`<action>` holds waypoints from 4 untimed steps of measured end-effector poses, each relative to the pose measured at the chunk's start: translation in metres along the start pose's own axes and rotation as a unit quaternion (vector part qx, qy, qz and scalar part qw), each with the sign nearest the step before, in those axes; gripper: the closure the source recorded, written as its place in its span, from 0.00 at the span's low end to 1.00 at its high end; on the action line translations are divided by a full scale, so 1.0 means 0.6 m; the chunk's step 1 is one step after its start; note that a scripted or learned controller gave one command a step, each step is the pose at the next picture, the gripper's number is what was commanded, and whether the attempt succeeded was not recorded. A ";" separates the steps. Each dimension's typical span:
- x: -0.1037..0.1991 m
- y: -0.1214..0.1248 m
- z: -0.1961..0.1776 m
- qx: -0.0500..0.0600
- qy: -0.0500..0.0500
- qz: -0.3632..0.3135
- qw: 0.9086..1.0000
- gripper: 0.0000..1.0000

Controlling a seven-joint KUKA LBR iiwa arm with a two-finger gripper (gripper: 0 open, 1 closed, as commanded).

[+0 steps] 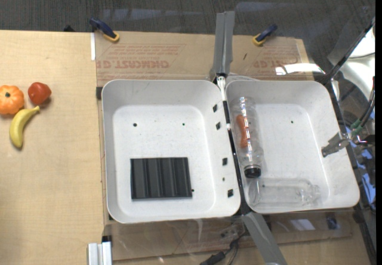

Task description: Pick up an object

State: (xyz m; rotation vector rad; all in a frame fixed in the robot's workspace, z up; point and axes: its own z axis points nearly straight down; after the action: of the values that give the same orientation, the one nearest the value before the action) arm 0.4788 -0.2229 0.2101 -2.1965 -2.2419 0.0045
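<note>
Hovering at the right bin (334,138) rim, the tool (343,141).

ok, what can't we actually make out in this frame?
- Gripper: at the camera view's right edge over the right bin; too small and cluttered to tell its finger state.
- Clear bottle lying in the right bin's near corner: transparent against white, outline faint.
- Clear tube with orange contents: contents too small to identify.
- Arm: cut off by the right edge.
</note>
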 end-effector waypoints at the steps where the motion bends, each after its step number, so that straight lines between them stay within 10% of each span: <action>1: 0.000 0.000 -0.021 0.001 0.000 0.120 0.993 0.00; 4: 0.026 -0.001 0.004 0.002 -0.001 0.360 0.933 0.00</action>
State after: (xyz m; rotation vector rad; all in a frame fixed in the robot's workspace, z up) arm 0.4776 -0.2075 0.2078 -2.8548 -1.3009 0.0124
